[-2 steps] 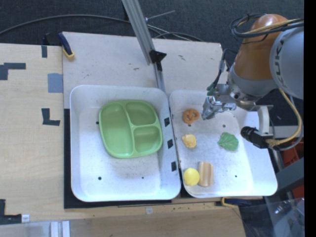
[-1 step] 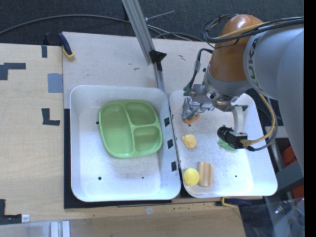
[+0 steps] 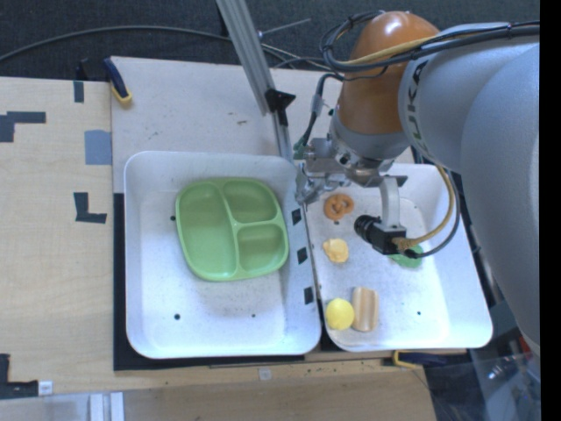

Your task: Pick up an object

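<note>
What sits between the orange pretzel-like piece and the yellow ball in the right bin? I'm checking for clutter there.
In the camera view, one small yellow piece lies between the orange piece and the yellow ball; around it, bare bin floor.

Lighting even, bright, diffuse, seemingly from overhead. White bins [image 3: 149, 323] near overexposed, grain of floor faint. Soft shadows only: thin dark rim under green divided plate [image 3: 232, 228], short shadow beside yellow ball [image 3: 339, 313]. Orange wrist band [image 3: 386, 60] shows broad soft highlight on top. Grey arm link [image 3: 491, 130] at right large, slightly soft, paler toward edge. Overall sharpness modest; small items in right bin lack fine detail. Dark carpet at top noisy, low in contrast.
</note>
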Controlling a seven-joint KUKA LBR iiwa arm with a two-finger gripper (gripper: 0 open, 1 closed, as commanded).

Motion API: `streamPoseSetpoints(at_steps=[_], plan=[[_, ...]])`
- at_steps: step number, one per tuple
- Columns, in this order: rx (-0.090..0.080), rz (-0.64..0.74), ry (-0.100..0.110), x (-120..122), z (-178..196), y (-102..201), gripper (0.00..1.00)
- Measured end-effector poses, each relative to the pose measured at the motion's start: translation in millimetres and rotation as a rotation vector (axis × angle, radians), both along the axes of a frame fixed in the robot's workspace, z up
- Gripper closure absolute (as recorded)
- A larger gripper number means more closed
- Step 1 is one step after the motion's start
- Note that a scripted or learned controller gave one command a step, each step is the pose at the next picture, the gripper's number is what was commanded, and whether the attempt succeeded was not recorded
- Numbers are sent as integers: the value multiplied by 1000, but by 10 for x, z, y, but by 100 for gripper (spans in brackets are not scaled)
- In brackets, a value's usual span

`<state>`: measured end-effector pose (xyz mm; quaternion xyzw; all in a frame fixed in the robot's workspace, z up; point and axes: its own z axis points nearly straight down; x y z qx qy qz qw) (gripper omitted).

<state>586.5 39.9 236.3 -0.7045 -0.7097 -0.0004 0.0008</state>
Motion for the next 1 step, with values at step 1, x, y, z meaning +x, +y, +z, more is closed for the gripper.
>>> streamPoseSetpoints(at_steps=[1], plan=[[-1,-1,1,154,-137,516,100]])
